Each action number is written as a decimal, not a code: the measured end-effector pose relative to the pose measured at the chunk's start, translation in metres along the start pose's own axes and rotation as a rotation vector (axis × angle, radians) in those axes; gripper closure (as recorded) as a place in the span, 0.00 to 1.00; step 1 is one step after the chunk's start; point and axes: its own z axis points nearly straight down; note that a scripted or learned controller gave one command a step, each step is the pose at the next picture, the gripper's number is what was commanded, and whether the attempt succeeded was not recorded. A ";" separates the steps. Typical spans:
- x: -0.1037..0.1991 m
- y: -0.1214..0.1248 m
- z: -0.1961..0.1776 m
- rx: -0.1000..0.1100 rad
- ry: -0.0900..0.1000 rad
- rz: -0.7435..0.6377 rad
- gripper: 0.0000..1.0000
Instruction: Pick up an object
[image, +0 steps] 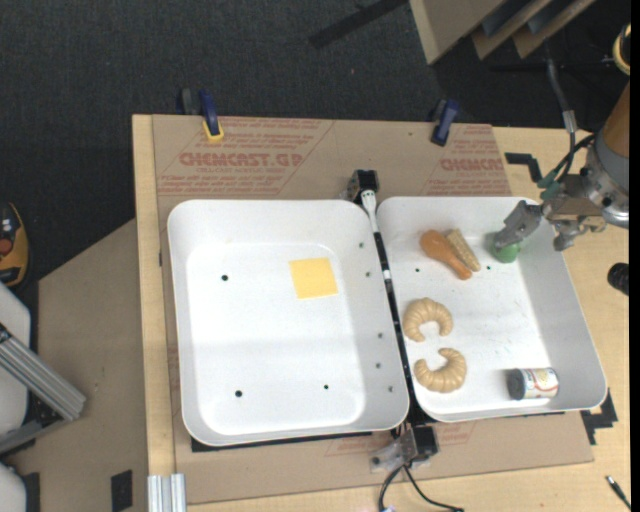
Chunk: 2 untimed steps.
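- Green object (506, 251) sits at the far right of the right bin (560, 300), just beside the hot dog (449, 252), and we take it as the likeliest target since the gripper (512, 235) is right over it.
- We cannot tell whether the gripper is spread or pressed together; its grey tip covers most of the green object, and nothing shows clearly between the tips.
- We judge the green object small and light, probably a plastic toy, so smooth and apt to slip or skid on the white floor. We would pinch it across its narrow width, low down.
- Its shape is mostly hidden, so we cannot say which way it lies or whether it touches the gripper.
- Other candidates in the same bin: two croissants (428, 319) near the divider, one nearer than the other and apart from it, and a small can (531, 382) on its side at the near right corner. They look like rigid toy food; the can would roll.
- A yellow square (313, 278) lies flat in the left bin (200, 330); thin and hard to get under.
- The arm (610, 180) is cut off at the right edge.
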 end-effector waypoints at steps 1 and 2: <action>0.015 0.023 0.139 0.011 0.003 -0.003 0.00; 0.038 0.097 0.193 -0.006 -0.001 -0.005 0.00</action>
